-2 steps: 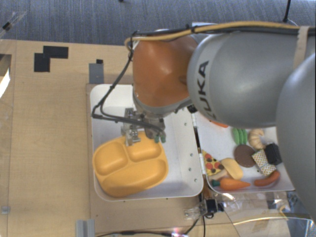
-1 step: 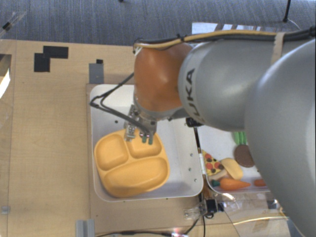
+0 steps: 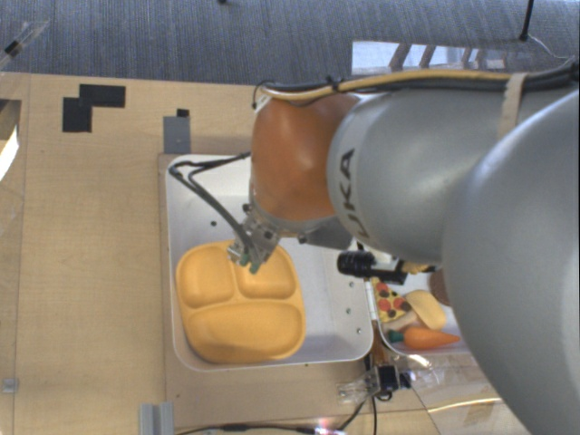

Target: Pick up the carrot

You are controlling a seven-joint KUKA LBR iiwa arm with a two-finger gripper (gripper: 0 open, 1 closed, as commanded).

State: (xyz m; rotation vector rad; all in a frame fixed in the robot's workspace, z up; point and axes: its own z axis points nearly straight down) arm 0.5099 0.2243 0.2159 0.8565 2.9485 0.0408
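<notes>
Judging the carrot (image 3: 432,338) light, stiff, smooth plastic, I aim mid-body; my gripper (image 3: 251,257) hangs over the yellow plate (image 3: 237,320), its grip state impossible to tell.

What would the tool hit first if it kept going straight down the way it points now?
Probably the yellow divided plate: the tool points down over its upper rim, near the divider. How high it hangs above the plate is unclear. The carrot lies in the other bin.

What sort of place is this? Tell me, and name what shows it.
Probably a robotics lab test bench: a KUKA arm reaches over shallow white bins on a wooden bench, with toy items such as a yellow divided plate and a carrot.
</notes>
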